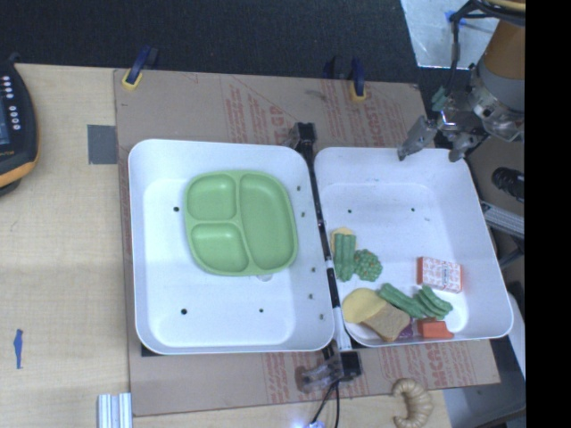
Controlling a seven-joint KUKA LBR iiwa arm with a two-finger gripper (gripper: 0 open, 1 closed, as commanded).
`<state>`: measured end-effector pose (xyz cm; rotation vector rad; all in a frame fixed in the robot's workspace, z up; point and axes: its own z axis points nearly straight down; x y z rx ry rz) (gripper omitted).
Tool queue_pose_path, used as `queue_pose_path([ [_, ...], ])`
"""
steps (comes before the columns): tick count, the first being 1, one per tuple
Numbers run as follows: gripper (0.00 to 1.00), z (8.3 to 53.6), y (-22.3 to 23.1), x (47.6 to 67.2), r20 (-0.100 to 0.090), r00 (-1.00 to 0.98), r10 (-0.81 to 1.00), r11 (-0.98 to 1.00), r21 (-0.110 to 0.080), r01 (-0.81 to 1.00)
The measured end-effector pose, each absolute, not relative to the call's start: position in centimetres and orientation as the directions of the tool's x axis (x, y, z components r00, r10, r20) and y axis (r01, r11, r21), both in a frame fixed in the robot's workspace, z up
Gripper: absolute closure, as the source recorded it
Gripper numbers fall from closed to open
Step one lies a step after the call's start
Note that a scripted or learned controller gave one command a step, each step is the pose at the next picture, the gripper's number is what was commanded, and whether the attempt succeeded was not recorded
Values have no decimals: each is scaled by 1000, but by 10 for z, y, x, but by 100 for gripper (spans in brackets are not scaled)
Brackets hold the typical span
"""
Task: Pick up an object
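My gripper (437,147) hangs over the far right rim of the right bin (401,194), its two fingers spread apart with nothing between them. Toy food lies along that bin's near side: a green broccoli piece (367,264) beside a green-and-yellow strip (343,248), a yellow slice (359,304), a brown bread piece (386,323), green pea pods (412,301), a red-and-white box (440,274) and a small orange block (434,330). All of these lie well nearer the camera than the gripper.
The left bin (161,310) holds a green divided plate (241,222). Black clips (305,135) join the bins at the middle. A pendant (13,123) lies at the far left, and a tan curled object (413,401) sits off the bins at the bottom.
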<state>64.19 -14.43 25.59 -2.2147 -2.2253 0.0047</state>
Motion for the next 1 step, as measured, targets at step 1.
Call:
queue_pose_path([
  [1, 0, 147, -103, 580, 3, -4, 1000, 4, -17, 1000],
])
